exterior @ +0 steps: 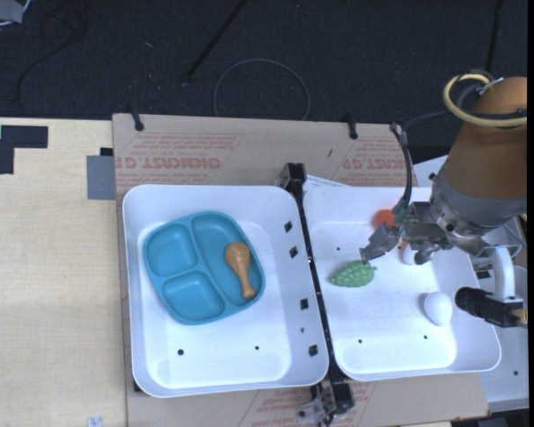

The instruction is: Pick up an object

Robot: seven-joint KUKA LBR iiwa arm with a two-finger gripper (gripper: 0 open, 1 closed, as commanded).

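arm: grey, orange band, reaches in from the right over the right bin [481,363]
claw [374,251]: low in the right bin, tip just above and beside the green knobbly toy [352,275]; cannot tell its state, too small and dark
target guess: green knobbly toy, lying flat on the bin floor near the divider, nothing seen pinched
other right-bin items: white egg-like object [437,308] near the right wall, well apart from the claw; orange-red thing [384,216] partly hidden behind the claw
left bin [205,372]: blue divided plate [173,256] with a toy drumstick [240,269] in its right compartment
step: approach/pre-grasp, pickup not yet done
next move: centre over the green toy, drop a bit, close on it, lift straight up
risk: toy is lumpy, could slip or get nudged aside
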